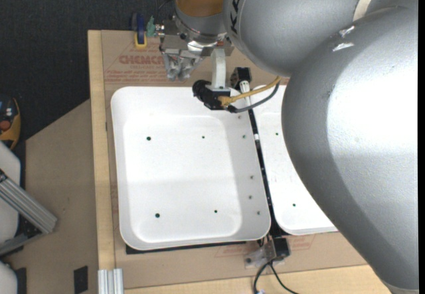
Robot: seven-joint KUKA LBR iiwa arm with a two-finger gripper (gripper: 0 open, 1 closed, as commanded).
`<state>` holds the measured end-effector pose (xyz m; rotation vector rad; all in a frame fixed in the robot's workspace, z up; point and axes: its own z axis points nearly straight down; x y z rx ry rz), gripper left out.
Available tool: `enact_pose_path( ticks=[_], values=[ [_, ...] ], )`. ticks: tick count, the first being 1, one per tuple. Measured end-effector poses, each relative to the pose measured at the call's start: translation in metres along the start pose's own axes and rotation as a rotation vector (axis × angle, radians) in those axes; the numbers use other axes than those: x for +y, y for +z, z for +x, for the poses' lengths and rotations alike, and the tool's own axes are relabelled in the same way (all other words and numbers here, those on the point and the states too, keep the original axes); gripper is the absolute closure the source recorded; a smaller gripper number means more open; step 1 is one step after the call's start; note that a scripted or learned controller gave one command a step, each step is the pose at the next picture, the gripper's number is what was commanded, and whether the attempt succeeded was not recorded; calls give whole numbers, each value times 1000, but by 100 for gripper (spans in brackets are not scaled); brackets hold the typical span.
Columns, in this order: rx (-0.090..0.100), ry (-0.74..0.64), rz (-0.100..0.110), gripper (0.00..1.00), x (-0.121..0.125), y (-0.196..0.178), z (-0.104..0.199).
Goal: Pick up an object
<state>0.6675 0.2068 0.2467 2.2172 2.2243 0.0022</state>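
Note:
My gripper (pixel 177 71) hangs over the cardboard just beyond the far rim of the left white bin (pixel 126 153), near that bin's far middle. It points down under the orange band of the wrist. Nothing shows between its tips, which are blurred against the cardboard. The left bin's floor shows several small dark dots. The grey arm covers most of the right bin (pixel 282 200), so whatever lies there is hidden.
A brown cardboard sheet (pixel 106 87) with red lettering lies under both bins. A small blue and yellow clamp (pixel 139 28) sits at the board's far edge, left of the gripper. Metal rails (pixel 26 206) stand at the left.

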Motion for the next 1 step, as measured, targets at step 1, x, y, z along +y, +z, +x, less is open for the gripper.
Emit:
enact_pose_path(
  ticks=[1],
  values=[
    [3,0,-7,100,0,-68,20]
  ],
)
